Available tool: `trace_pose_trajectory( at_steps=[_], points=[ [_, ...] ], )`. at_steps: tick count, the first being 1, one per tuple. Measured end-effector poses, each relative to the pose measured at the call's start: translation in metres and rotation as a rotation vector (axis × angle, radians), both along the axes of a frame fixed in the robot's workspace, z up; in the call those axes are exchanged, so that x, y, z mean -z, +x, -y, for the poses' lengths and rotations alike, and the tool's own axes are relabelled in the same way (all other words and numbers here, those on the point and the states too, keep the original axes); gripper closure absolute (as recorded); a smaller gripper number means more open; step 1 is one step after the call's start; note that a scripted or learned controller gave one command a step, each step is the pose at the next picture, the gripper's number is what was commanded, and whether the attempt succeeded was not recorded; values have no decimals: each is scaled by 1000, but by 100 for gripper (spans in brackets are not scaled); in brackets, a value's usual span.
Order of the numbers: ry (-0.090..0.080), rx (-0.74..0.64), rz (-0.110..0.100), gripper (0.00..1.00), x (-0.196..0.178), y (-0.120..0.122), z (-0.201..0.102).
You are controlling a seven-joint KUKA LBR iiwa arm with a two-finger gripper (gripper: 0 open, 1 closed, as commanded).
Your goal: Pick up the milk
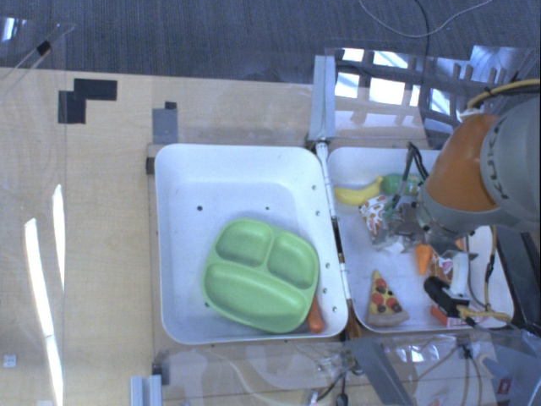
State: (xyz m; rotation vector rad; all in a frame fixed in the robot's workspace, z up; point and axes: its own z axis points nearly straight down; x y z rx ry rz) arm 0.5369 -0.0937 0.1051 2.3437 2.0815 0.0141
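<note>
Camera view, looking down at a slant. Pale wooden bench carries two shallow white plastic bins side by side.

Left bin: a light-green plastic plate with three compartments lies in the near half, close to the near-right corner. A small orange carrot-shaped piece shows at the plate's near-right edge, against the bin wall.

Right bin: a yellow toy banana lies in the far-left part, with a round green toy just to its right. The white carton with red print is the milk as far as I can tell. It lies tilted in the bin's left half, just on the near side of the banana.

The grey arm with the orange band reaches in from the right over the bin's far-right part. Its gripper is down in the bin just right of the carton, touching or nearly so; can't tell which. Open or closed: cannot tell, the wrist covers it.

A small orange piece sits just beside the gripper on the near side, and a red-and-white item next to it is partly hidden. A toy pizza slice with red dots lies in the near-left corner, apart from the carton. A red piece lies by the near wall.

Elsewhere: a black L-shaped tape mark at the bench's far left, and a thin black cable looped on the dark floor beyond.
</note>
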Motion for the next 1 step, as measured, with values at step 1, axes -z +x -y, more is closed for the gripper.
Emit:
trace_pose_trajectory(
  at_steps=[1],
  points=[
    [0, 108, -5, 100, -130, 44, -61]
  ],
)
